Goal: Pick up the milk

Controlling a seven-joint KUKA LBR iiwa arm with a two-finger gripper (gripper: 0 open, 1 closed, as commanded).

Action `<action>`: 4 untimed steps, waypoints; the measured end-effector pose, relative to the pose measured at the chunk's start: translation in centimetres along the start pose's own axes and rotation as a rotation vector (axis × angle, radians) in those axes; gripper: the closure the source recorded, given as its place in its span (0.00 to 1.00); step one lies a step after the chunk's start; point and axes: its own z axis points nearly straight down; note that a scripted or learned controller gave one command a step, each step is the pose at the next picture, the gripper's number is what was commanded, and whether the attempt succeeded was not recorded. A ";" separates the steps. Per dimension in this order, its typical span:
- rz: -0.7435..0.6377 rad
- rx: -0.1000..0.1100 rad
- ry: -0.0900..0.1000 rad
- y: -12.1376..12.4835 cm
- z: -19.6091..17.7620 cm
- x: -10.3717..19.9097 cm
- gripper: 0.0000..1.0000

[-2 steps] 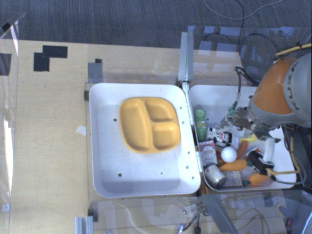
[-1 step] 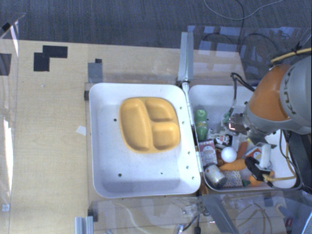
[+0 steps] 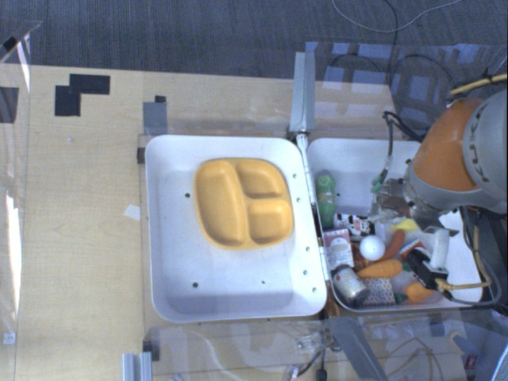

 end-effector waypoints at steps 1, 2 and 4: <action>-0.001 0.002 0.002 0.0 0.0 0.1 0.00; 0.133 -0.005 0.008 -1.7 1.8 1.4 0.00; 0.131 -0.018 0.006 -1.2 0.2 1.2 0.00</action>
